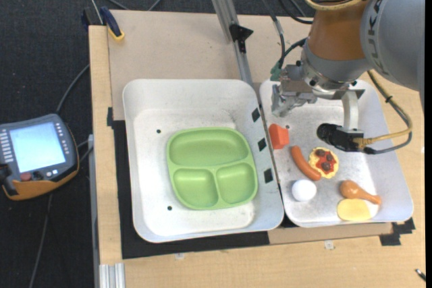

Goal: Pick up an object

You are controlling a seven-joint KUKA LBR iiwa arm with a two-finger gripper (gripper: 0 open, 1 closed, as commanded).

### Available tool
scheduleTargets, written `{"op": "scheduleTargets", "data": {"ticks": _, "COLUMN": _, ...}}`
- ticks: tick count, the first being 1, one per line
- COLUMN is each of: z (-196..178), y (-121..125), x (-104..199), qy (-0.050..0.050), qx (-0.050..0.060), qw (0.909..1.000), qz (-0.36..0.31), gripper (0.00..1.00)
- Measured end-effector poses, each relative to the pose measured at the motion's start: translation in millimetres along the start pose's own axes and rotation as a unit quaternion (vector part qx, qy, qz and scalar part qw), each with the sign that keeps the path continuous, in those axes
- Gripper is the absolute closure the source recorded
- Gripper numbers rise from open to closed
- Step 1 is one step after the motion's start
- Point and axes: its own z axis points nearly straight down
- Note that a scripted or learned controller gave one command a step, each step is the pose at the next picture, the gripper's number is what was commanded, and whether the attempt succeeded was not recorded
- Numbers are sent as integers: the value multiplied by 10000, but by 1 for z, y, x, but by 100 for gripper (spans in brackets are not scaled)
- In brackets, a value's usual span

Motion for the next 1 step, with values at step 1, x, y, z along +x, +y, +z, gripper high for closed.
{"op": "scheduleTargets", "data": {"ticks": 1, "z": 13, "y": 3, "x": 62, "qy": 5, "qx": 18, "qw": 10000, "qz": -8, "gripper": 100}}
